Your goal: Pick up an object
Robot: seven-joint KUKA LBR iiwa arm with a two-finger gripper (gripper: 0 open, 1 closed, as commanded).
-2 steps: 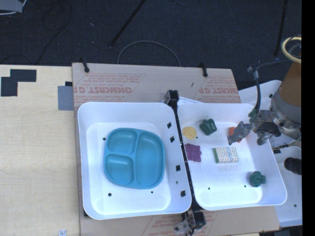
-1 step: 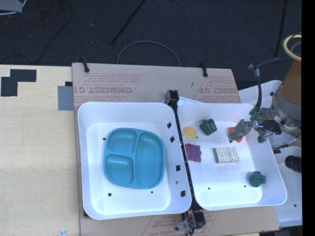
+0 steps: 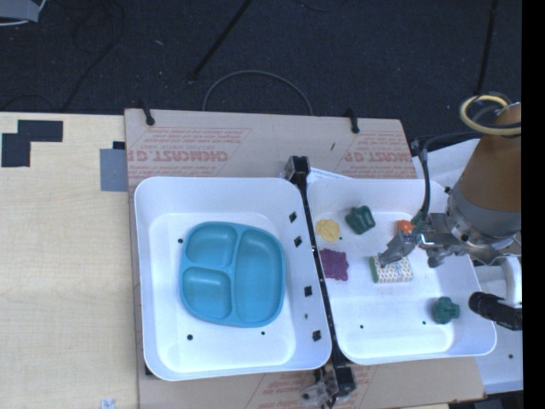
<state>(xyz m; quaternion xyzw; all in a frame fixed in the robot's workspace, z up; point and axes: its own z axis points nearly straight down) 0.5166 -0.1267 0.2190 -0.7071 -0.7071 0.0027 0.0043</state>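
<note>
You have the surface [image 3: 68,254] carrying two white bins side by side. The left bin [image 3: 162,203] holds a blue divided plate [image 3: 232,273] lying flat near its centre; nothing there concerns the pick.

The right bin [image 3: 477,335] holds the candidates, spread well apart so that each can be approached on its own. The arm [image 3: 494,173] enters over the bin's right edge and leans toward its middle.

A purple piece [image 3: 334,264] lies near the bin's left wall. A green piece [image 3: 360,219] and a yellow disc [image 3: 328,228] lie toward the far left corner. A second green piece [image 3: 444,310] sits near the right edge toward the near side. A small orange item [image 3: 404,227] shows just beside the wrist.

The end effector [image 3: 397,252] hangs directly over a speckled white block [image 3: 393,270] at the bin's middle, which you may judge to be the target. You cannot tell from this view whether it is wide, narrow, or in contact with the block, so treat the block as not yet secured.
</note>
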